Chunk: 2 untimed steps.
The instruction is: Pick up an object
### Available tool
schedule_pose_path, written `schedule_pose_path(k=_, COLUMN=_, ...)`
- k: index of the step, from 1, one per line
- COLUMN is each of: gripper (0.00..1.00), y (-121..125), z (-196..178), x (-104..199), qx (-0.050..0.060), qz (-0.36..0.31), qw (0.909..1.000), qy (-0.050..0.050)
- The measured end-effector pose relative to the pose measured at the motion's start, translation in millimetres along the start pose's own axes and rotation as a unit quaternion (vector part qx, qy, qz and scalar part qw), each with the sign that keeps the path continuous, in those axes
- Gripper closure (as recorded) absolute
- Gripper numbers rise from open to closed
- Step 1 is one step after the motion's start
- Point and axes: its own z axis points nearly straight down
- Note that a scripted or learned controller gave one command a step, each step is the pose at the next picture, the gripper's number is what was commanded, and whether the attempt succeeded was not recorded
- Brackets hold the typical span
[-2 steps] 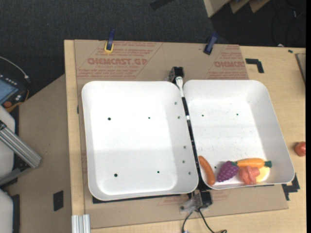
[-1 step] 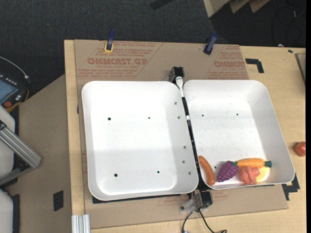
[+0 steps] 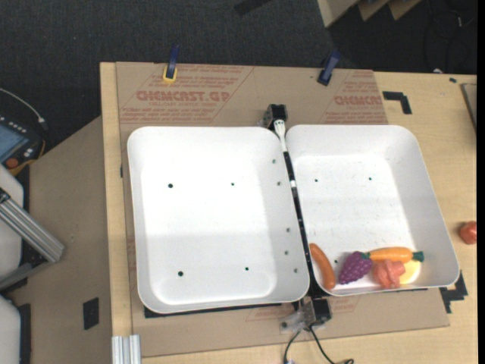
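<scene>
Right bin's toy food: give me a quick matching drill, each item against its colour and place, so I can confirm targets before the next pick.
Items:
1. sausage
2. grapes
3. carrot
4. small object on the bench

Descriptions:
A. purple, in the right bin, between two other toys
B. orange-red, outside both bins, near the view's right edge
C. orange-brown, lying along the right bin's left wall
D. orange with a green tip, near the right bin's front right corner

Pairs: 1-C, 2-A, 3-D, 4-B
</scene>
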Motion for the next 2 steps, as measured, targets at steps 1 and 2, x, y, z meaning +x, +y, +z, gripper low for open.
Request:
schedule_pose_path(k=1, gripper=1.00, y=19, z=44, x=1, qx=0.006, qz=-0.001, qw=1.0000, qy=0.002)
schedule_pose_path(k=2, gripper=1.00, y=0, z=53, x=1, qx=0.005, qz=0.000, qw=1.0000, qy=0.002)
